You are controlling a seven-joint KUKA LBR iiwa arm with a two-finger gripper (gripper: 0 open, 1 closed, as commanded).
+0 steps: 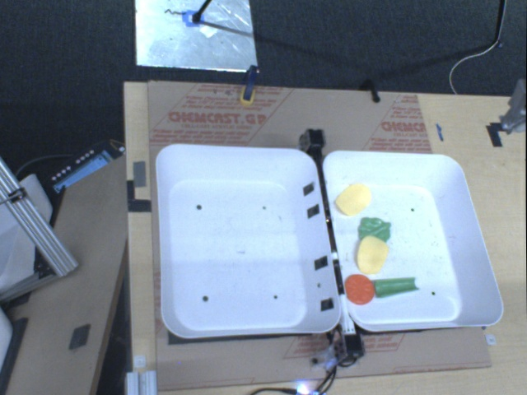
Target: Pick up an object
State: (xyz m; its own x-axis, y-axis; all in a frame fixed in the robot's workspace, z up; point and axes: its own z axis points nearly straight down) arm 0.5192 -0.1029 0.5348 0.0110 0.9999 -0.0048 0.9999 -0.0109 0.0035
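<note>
A dark carpeted floor (66, 72) surrounded the pale wooden tabletop (140, 113), on which a brown printed cardboard sheet (346, 109) lay under two shallow white plastic bins. The left white bin (177, 245) sat edge to edge with the right white bin (461, 220), joined along a seam with small black clips (317, 237). All the objects lay in the right white bin, close to that seam. A flat pale yellow round piece (353, 198) lay nearest the bin's far wall. Just nearer the camera from it sat a crumpled green leafy piece (375, 227), touching a second pale yellow oval piece (372, 254) below it. A flat orange-red disc (359, 290) lay nearest the bin's front wall, touching a dark green tapered piece (395, 285) that pointed away from the seam. Beyond the tabletop, a shiny silver square sheet (196, 21) lay on the floor. The claw's state could not be told.
</note>
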